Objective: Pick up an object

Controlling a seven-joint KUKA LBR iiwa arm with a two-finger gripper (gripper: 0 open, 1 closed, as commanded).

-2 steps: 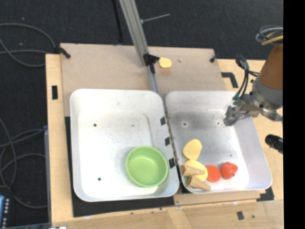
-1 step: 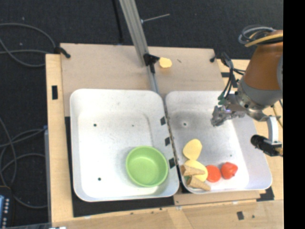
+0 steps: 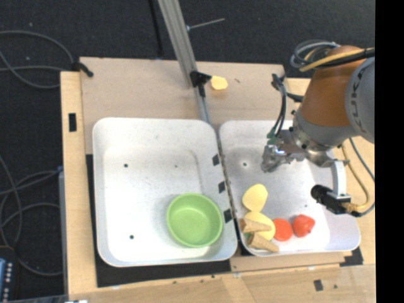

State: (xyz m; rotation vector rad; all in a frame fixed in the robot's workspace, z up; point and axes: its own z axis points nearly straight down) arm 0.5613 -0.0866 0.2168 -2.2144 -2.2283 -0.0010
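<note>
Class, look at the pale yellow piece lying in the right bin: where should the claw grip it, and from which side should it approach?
Probably from straight above, across the pale yellow piece's narrower middle. It lies flat and rounded, with bare bin floor around its upper half.

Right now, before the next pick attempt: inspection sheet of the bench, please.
Surface: tan bench bearing two white bins, left bin and right bin, side by side.
Job's things: in the right bin's near part, a pale yellow piece, a yellow and tan cluster, two red-orange pieces.
Clutter: green bowl in the left bin; small yellow item on the bench behind the bins.
Tool: tool over the right bin, apart from the items; nothing seen between its fingers.
Cables: cables along the arm; loose cable on the floor at left.
Surroundings: dark floor; slanted metal rail.
</note>
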